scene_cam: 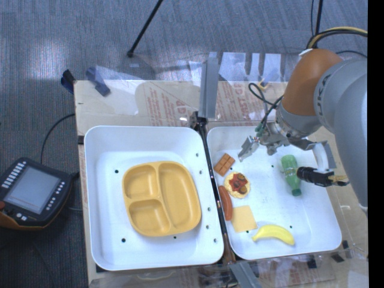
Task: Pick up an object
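Hovering over the upper part of the right bin [333, 221], gripper [259, 144] hung with its fingers [246, 149] parted and nothing between them. Touched no object; pointed down and toward the left, fingertips above bare white floor near the bin's back wall. Reached in from the right on the grey arm [336, 107] with its orange band [309, 80].

Lay just below and left of the fingertips: a small brown waffle-like cracker [225, 163], tilted, close to the divider between the bins. Sat directly beneath that: a round toy pizza [237, 185] with red topping, and a reddish sausage [225, 202] lying lengthwise along the left wall. Rested beside the sausage: a pale yellow cheese slice [243, 218], flat. Curved near the front edge: a yellow banana [273, 234]. Lay to the gripper's right, under the arm's side: a green bottle [291, 174], on its side.

Held in the left bin [102, 161]: a yellow three-compartment plate [161, 198], flat and centred.
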